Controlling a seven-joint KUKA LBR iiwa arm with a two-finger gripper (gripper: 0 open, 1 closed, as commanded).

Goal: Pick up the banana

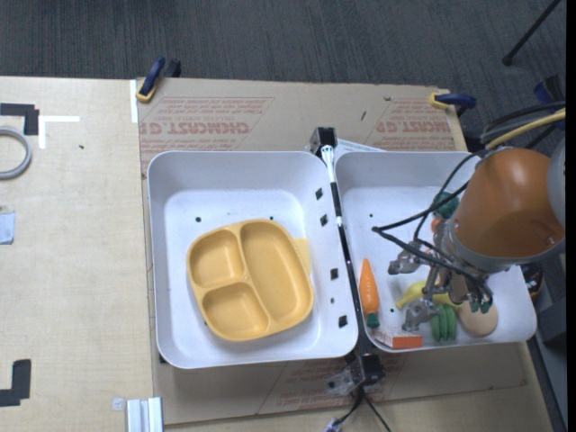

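Note:
The banana (413,292) is a small yellow piece lying in the right bin (382,201), near its front. Only part of it shows, since my gripper (423,288) hangs directly over it, low in the bin. The arm's orange band (508,207) and dark cables cover the bin's right side and hide the gripper's tips.
In the right bin an orange carrot (369,286) lies just left of the banana. A green item (444,324), a beige egg (478,319) and a red-and-white piece (401,339) sit along the front wall. The left bin (171,241) holds a yellow divided plate (249,280).

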